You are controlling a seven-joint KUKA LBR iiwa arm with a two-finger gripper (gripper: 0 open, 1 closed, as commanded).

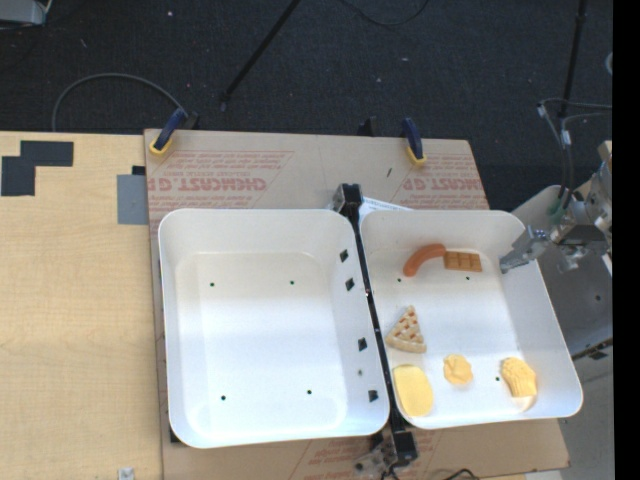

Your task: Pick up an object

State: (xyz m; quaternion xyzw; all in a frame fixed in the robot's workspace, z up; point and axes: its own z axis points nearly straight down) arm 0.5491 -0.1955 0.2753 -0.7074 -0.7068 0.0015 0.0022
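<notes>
The right bin (pixel 540 298) holds several toy foods. An orange-red sausage (pixel 424 259) and a brown waffle piece (pixel 462 262) lie near its far side. A pizza slice (pixel 407 331) lies by the divider. Along the near side are a pale yellow oval piece (pixel 413 390), a small yellow lump (pixel 457 369) and a corn cob (pixel 518 377). My gripper (pixel 514 258) hangs at the bin's far right rim, right of the waffle piece and apart from it. Nothing shows in it.
The left bin (pixel 180 268) stands beside the right one, with a black hinged strip (pixel 362 318) between them. Both rest on a cardboard sheet (pixel 300 173) held by two clamps. A wooden tabletop (pixel 70 318) lies to the left.
</notes>
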